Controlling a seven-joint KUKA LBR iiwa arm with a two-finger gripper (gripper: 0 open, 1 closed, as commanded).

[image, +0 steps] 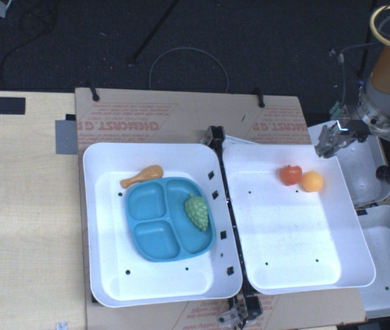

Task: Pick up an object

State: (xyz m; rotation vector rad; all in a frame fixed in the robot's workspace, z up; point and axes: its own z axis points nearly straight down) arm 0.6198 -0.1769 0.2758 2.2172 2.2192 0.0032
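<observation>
Tomato [290, 174] and orange ball [312, 181] are sitting touching each other near the far right corner of the right bin [298, 267] — the nearest candidates for a pick. Nothing is being held at this point; the gripper [329, 143] is hovering just off that bin's far right corner, above the rim rather than over the floor of the bin. Its dark fingers are pointing down and toward the bin, but whether they are parted or closed cannot be told from this angle. The arm's orange band [385, 71] is showing at the right edge of the view, the wrist slanting down from there to the tool.

So this looks like the approach step, with the grasp not yet begun. The next move is calling for a short travel inward and a descent over one of the two fruits — tricky, since they are touching and a finger could nudge the neighbour.

Over in the left bin [105, 253], a blue divided tray [155, 243] is carrying green grapes [197, 212], with a drumstick [142, 177] lying just beyond its far edge.
</observation>
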